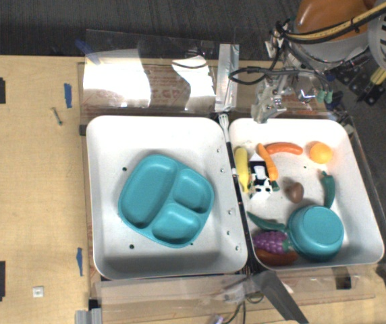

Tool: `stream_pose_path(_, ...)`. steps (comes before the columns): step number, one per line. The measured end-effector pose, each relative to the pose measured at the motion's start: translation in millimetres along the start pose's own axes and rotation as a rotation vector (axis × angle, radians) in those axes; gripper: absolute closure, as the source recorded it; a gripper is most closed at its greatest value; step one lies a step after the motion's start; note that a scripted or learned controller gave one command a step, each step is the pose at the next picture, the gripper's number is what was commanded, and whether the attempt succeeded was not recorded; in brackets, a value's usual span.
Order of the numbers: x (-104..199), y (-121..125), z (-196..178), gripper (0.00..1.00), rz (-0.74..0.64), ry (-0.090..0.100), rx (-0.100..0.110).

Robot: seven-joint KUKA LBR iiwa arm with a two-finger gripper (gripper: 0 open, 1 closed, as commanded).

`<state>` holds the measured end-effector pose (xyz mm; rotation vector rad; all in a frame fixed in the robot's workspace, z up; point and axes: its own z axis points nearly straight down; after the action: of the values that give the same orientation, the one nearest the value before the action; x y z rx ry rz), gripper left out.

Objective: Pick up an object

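Several small toys crowd the right bin (363,181); the hand (268,110) hangs over its far-left rim, grip unreadable. Best target: the isolated orange (320,152), approached straight down.

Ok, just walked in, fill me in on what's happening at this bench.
A grey and orange robot arm hangs over the far edge of the right bin, its gripper above the rim and holding nothing visible. That bin holds a banana, a carrot, an orange, grapes and a teal pot. The left bin holds a teal divided plate.
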<state>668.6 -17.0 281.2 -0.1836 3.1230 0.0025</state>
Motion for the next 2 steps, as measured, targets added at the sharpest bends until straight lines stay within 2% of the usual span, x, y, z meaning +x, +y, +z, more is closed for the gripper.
stream_pose_path(1, -4, 31, -7, 1.0, 0.071, 0.001, 0.0)
stream_pose_path(2, 81, 33, 3, 1.0, -0.131, 0.007, 0.0)
